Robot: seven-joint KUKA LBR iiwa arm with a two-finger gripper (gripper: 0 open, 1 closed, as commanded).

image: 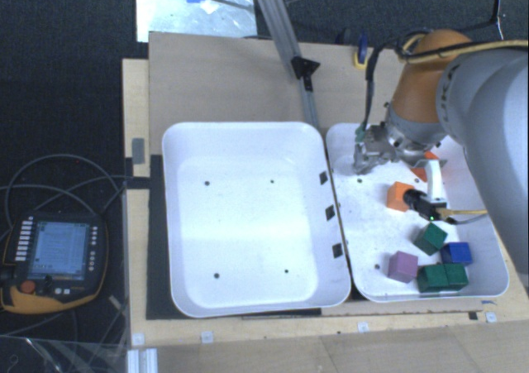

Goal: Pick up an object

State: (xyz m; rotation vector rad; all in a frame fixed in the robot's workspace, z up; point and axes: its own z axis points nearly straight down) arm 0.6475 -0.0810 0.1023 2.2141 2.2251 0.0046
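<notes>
Blocks in right bin (496, 276): two green (431, 238), one blue (457, 253), one purple (402, 266), one orange (400, 196). Gripper (364, 163) above bin, grip state indiscernible. Wooden bench (223, 82), dark carpet (58, 57), pendant (56, 262) at left.

Two shallow white plastic bins sit side by side on the bench. The left bin (248, 214) adjoins the right bin (364, 272). In the right bin, the orange block (400, 196) lies toward the middle. The green cube (431, 238) lies nearer the front, with the blue cube (456, 253) just right of it. The purple cube (403, 266) lies front-left, beside the green rectangular block (441, 278). The gripper (364, 163) is over the bin's rear-left part.
</notes>
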